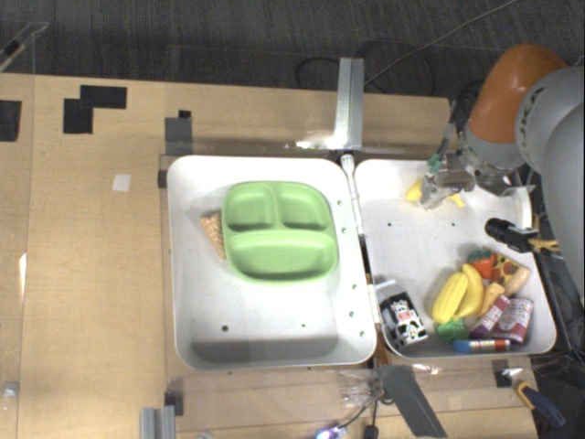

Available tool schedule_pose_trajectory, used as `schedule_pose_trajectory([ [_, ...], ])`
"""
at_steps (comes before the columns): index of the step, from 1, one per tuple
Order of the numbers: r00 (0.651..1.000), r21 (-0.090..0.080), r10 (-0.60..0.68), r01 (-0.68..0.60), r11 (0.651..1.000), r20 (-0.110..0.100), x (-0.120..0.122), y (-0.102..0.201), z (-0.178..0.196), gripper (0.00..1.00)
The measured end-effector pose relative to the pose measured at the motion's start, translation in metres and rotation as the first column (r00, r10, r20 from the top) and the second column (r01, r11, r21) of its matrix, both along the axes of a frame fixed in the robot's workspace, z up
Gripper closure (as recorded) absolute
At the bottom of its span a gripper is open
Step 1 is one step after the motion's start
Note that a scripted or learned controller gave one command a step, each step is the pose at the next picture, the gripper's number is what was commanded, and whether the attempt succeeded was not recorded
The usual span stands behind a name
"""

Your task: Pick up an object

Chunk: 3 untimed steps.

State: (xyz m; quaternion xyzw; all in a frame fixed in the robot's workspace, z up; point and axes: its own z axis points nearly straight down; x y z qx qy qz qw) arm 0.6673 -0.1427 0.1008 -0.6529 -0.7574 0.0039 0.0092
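Camera view, yellow object [415,191] beside jaws [442,190]

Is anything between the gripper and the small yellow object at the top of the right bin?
Nothing visible. The gripper sits right at the small yellow object near the right bin's far wall; the bin floor around them is bare, and the clutter pile lies at the near corner.
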Motion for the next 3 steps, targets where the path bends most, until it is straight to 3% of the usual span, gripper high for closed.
schedule_pose_trajectory([
  [1, 0.999, -0.008, 0.045, -0.045, 0.999, 0.027, -0.039, -0.013, 0.059, 1.0],
  [2, 0.999, -0.008, 0.045, -0.045, 0.999, 0.027, -0.039, -0.013, 0.059, 0.0],
  [3, 0.994, -0.01, 0.102, -0.102, 0.995, 0.034, 0.005, -0.025, -0.006, 0.0],
])
